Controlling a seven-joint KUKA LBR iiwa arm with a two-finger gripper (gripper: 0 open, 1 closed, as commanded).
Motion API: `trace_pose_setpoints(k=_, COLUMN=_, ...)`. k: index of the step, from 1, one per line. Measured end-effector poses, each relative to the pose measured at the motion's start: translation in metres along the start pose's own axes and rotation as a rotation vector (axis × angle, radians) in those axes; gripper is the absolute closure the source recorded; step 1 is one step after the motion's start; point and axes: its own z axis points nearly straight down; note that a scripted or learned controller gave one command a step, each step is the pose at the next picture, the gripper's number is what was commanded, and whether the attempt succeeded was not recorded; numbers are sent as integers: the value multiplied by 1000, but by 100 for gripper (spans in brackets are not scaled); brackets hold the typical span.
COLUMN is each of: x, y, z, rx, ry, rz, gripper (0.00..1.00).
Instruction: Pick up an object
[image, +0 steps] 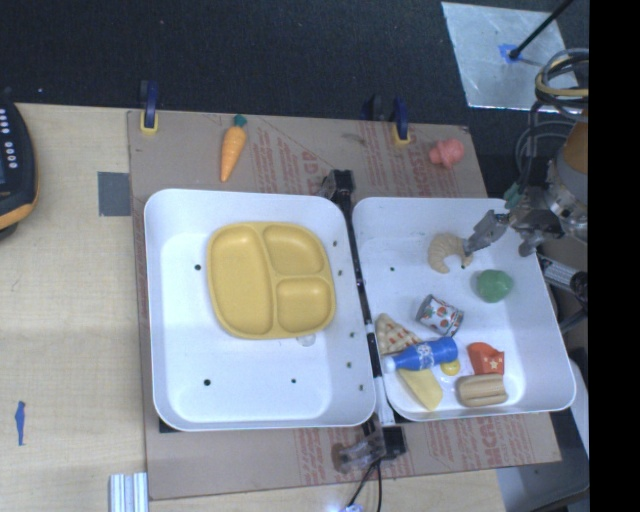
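1. The hand (478, 240) hangs over the right bin (400, 222) near its far edge, just beside a tan croissant (443, 251); I cannot tell whether it is apart or together.
2. A green ball (493, 285) lies close by, toward the bin's right edge.
3. A small can (439, 316) sits mid-bin.
4. A blue bottle (424, 354), waffle (392, 333), and hot dog (481, 391) crowd the near edge.
5. The left bin (180, 390) holds a yellow tray (270, 278).

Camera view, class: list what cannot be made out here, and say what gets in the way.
- Gripper: too small and blurred to tell whether open or shut, or touching the beige croissant-like toy.
- Arm: cut off by the right edge.
- Small can: label too small to read.
- Yellow wedge: partly covered by the blue bottle.
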Motion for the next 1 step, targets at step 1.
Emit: trace_pose_setpoints(k=1, x=9, y=-52, z=113, rx=-7, ry=7, rz=3, gripper=0)
